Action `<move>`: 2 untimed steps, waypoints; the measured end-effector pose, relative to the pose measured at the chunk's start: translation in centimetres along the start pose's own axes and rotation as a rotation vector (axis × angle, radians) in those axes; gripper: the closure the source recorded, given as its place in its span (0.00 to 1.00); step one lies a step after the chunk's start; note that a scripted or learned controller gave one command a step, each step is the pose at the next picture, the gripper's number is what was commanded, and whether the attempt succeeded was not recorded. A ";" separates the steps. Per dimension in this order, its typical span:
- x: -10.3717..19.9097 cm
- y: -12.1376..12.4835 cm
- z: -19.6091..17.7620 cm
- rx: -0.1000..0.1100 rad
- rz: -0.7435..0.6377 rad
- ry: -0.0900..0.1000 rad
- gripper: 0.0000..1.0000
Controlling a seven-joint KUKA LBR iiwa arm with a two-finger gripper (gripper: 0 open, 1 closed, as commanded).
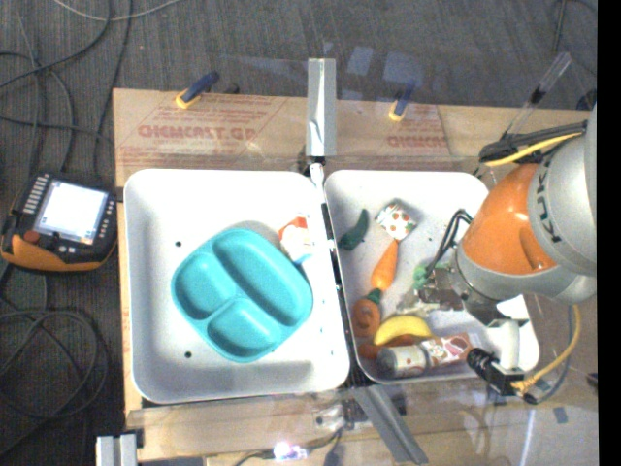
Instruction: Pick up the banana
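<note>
Progress: not yet picked; the curved yellow banana (402, 330) lies on the floor of the right-hand shallow white bin (468, 184), lower right of the frame. Lift is all left to do, by my read.
Tool: the arm's tool (439, 287) sits low in that bin, just above and right of the banana; its opening cannot be told, and nothing shows in its grip.
Arm: the grey arm with its glossy orange band (509, 231) comes in from the right edge.
Neighbours: a cylindrical bottle with a red label (424, 355) touches the banana's lower side; a tapered orange carrot (384, 264) lies above.
Left bin: a smooth turquoise plastic tray with compartments (244, 291), rounded corners.
Bench: brown board, printed lettering (199, 132) at top.
</note>
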State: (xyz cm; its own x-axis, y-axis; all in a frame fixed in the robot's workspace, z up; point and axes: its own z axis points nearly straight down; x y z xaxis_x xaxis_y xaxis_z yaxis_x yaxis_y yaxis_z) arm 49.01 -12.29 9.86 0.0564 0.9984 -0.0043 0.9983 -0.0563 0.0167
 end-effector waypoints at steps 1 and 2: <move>0.0 0.0 0.0 0.001 0.000 0.000 0.00; -2.0 -0.2 1.0 0.009 -0.191 0.008 0.00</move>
State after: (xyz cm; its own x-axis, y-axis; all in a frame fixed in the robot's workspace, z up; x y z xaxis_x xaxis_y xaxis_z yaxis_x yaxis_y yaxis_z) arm 48.76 -14.31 8.90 -0.1339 0.9910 0.0017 0.9910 0.1339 0.0079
